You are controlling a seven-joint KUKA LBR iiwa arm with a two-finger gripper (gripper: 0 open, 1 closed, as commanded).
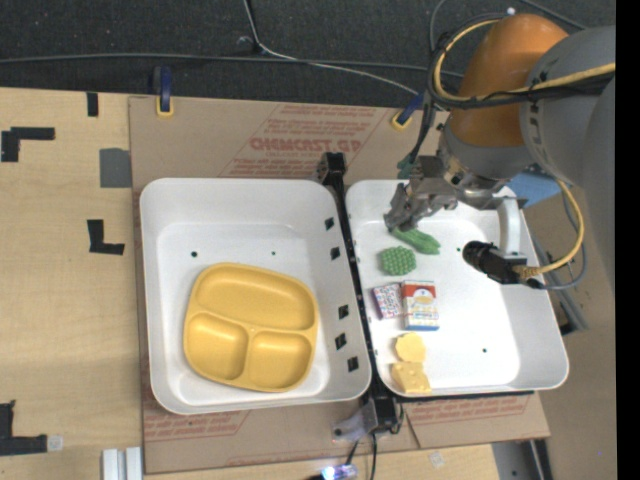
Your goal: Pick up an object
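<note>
My gripper (408, 219) hangs low over the back of the right bin (500, 368), its fingertips right at a long green object (418, 239) that lies on the bin floor. A round green textured piece (397, 261) lies just in front of it. Nearer the front are a small purple packet (386, 300), a red and white box (421, 305), and two yellow pieces (409, 361). I cannot see whether anything sits between the fingers.
The left bin (160, 268) holds a yellow divided tray (250, 326). A black divider runs between the bins. A black cylindrical arm part (490, 260) juts over the right bin's right half. Cables loop above the wrist.
</note>
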